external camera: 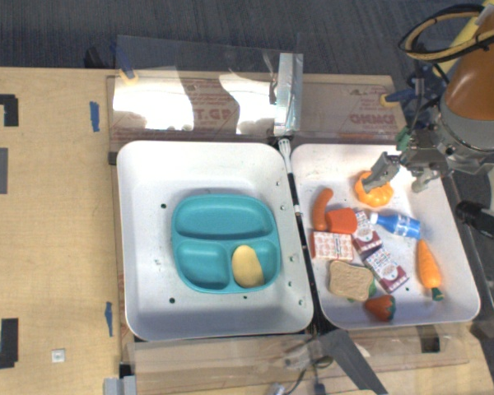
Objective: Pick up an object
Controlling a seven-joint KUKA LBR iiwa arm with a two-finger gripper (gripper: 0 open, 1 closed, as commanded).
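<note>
1. I see my tool [401, 171] above the far part of the right bin [469, 303]; its two fingers stand wide apart, one toward the orange round toy [372, 190] and one on the other side, and nothing is between them.
2. The nearest thing to take is this orange round toy; it lies near the far side of the right bin, just beside the tool's left finger, a little apart from the heap of other toys.
3. I judge it is a light, hollow plastic piece, stiff and rather smooth; it may roll or slip away if the fingers touch it off-centre.
4. I would take it across its widest part, with the fingers low on both sides; a grip near the top can squeeze it out.
5. The other candidates, the blue bottle [398, 225] and the carrot [429, 266], are long and also light; they should be gripped across the short axis.
6. The left bin [140, 220] holds a teal divided plate [222, 216] with a yellow potato-like toy [247, 266] in one compartment; it is well apart from my tool.
</note>
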